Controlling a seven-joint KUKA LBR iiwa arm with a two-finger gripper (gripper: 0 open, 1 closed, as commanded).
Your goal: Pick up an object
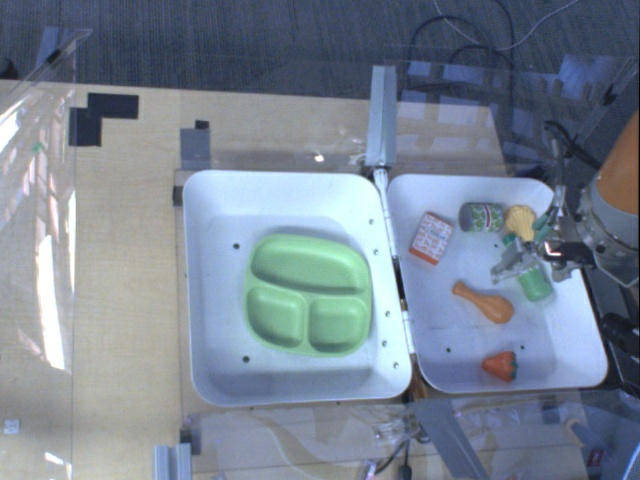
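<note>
Nearest the camera, at the front of the right bin (590, 368), a small red and orange pepper-like toy (501, 366) is lying by itself, well apart from the hand. Just behind it, toward the middle of the bin floor, an orange drumstick-shaped toy (483, 302) is lying on its side with its thin end pointing left.

Further back and to the right, the hand (520, 263) is hanging low over a green cylinder (536, 283), which looks like a small bottle or cup lying beside the bin's right wall. Whether the hand is wide or narrow cannot be told from here: its metal parts are blurring into the cylinder, and nothing is showing clearly between them. So it is not certain that anything is being held.

The cylinder is probably light, hollow plastic, stiff and rather slippery, and likely to roll if nudged from one side. Taking it across its round body, near the middle, seems the safest hold.

Behind the hand, a yellow lump (519, 220) is sitting touching or just beside a dark green can (483, 216) lying on its side, and a small red and white card box (432, 238) is lying to their left.

In the left bin (215, 268), a green divided plate (307, 295) is lying flat in the middle, and both bins are sitting on the pale wooden desk (120, 288).
</note>
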